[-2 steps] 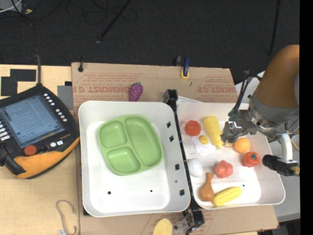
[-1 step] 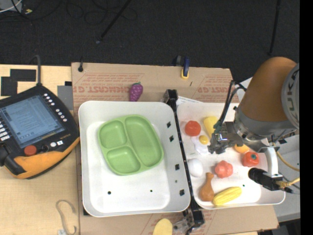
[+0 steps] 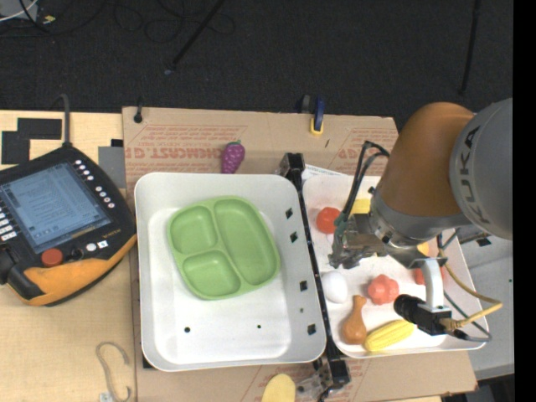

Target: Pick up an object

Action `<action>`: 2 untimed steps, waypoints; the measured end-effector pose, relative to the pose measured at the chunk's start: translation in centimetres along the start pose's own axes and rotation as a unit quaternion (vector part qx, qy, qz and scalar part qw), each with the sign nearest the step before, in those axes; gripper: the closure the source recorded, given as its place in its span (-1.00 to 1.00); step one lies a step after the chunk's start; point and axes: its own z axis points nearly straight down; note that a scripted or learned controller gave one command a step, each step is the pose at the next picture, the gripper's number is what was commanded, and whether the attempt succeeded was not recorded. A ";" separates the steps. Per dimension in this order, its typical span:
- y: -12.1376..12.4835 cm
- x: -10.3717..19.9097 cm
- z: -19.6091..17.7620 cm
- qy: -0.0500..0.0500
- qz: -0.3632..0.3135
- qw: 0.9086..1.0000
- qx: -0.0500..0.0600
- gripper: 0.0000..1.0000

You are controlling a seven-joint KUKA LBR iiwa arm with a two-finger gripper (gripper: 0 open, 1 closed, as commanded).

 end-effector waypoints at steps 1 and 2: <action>-2.8 4.2 -1.5 0.000 0.000 1.000 0.000 1.00; -2.5 4.7 0.3 -0.001 0.003 1.000 0.001 1.00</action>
